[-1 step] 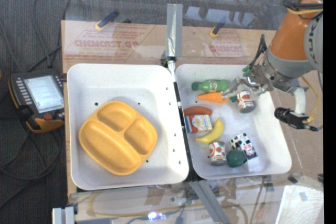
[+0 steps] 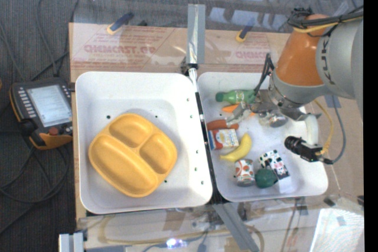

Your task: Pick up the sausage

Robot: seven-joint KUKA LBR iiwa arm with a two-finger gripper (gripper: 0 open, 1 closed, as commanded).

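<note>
Fingers of the gripper (image 2: 247, 104) are too blurry to call open or closed. Sausage (image 2: 222, 125) lies roughly left-right by the right bin's (image 2: 319, 183) left wall, above the carton (image 2: 224, 138).

Bins (image 2: 88, 85): we see both plain white.
Divided plate (image 2: 133, 154): yellow all over, in the left bin.
Sausage (image 2: 222, 124): we make it reddish-brown.
Bottle (image 2: 235, 95): green with a paler label.
Carrot (image 2: 231, 108): orange.
Banana (image 2: 237, 149): yellow.
Carton (image 2: 223, 138): white with red and orange print.
Can (image 2: 244, 172): white with red-orange marks.
Cow-patterned toy (image 2: 274, 163): black and white patches.
Rounded item (image 2: 266, 179): dark green, near right.
Arm (image 2: 313, 59): grey with an orange band.
</note>
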